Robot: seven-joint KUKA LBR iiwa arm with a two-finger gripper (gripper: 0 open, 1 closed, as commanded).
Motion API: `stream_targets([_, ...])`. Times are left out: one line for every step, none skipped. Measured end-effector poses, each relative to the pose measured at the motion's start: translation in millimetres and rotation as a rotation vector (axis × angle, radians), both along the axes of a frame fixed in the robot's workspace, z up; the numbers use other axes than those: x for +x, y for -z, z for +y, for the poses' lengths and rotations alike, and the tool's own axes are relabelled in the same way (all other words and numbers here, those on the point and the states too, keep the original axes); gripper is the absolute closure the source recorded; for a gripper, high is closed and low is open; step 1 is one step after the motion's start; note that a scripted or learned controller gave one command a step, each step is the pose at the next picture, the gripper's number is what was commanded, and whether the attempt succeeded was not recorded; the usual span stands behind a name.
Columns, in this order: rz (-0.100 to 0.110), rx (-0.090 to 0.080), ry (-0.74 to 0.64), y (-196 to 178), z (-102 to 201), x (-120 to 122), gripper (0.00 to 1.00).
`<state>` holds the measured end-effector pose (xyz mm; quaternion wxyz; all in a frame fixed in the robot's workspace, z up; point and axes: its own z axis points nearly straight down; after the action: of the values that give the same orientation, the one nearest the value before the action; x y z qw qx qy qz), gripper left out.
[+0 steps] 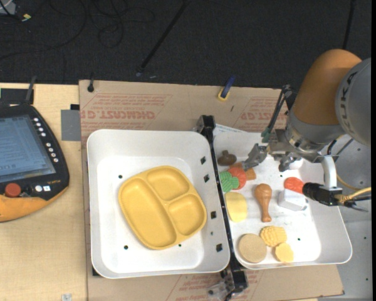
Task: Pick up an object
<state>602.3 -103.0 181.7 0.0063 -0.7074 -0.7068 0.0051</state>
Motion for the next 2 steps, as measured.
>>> stream_targets([-0.013,-0.001,-0.002,-8.2,0.0,3.0,0.0])
stream_targets([-0.008,0.0,-0.003,56.0,4.4,4.5,0.0])
